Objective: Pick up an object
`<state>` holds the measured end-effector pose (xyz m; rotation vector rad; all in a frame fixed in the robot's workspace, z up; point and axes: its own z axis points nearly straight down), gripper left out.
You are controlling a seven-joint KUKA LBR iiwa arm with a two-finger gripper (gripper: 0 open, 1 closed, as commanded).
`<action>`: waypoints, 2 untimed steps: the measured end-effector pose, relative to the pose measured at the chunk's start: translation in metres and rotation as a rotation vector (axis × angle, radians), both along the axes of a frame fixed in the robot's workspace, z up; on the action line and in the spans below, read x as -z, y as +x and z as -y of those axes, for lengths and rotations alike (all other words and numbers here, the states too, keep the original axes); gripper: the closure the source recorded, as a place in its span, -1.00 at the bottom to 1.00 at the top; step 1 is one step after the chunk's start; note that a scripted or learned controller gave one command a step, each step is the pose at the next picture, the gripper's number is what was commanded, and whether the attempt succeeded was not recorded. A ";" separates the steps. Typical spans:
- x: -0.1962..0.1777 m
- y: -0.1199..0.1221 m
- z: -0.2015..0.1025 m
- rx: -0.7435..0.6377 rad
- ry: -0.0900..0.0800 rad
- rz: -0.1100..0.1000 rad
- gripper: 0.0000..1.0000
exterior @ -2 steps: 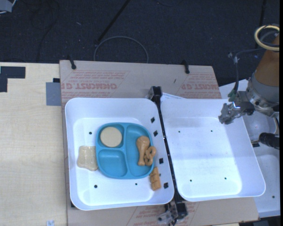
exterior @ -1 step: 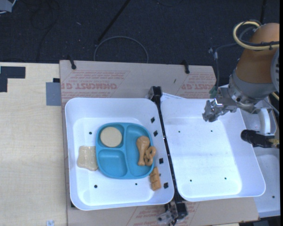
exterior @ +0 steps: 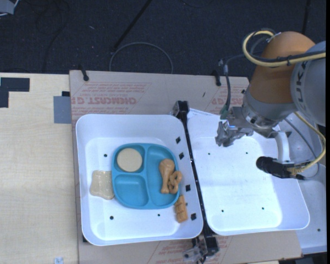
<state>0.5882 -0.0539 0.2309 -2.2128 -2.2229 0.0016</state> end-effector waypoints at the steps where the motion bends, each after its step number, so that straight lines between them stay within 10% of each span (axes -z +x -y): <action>1: 0.009 -0.006 -0.057 0.000 -0.001 0.000 1.00; 2: 0.000 -0.003 -0.114 -0.001 -0.001 0.001 1.00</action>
